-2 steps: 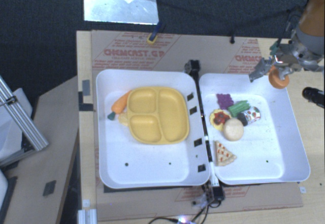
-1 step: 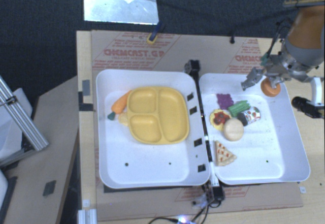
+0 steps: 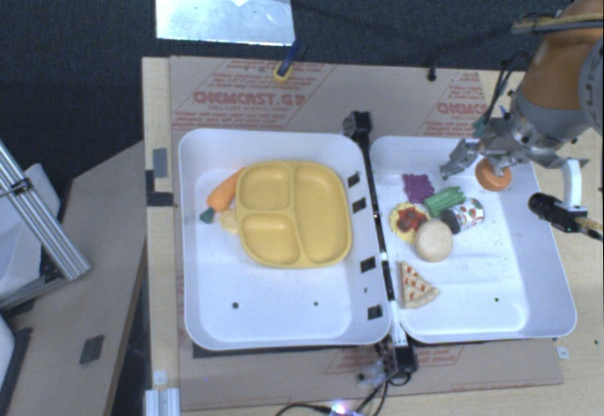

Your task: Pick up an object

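Observation:
My gripper (image 3: 483, 159) hangs over the far right part of the right bin (image 3: 543, 308), at the end of the grey arm with its orange band. Right beneath it lies a small round orange object (image 3: 494, 177), touching or nearly touching the gripper. To its left sit a purple piece (image 3: 417, 186), a green piece (image 3: 442, 201), a red-and-white can (image 3: 465, 214), a round yellow-and-red item (image 3: 408, 219), a beige ball (image 3: 433, 241) and a pizza slice (image 3: 416, 284).
The left bin (image 3: 274, 324) holds a yellow divided plate (image 3: 286, 213) with a carrot (image 3: 223, 190) at its left edge. A black-and-white fitting (image 3: 559, 207) hangs by the right bin's right rim. A divider (image 3: 373, 225) separates the bins.

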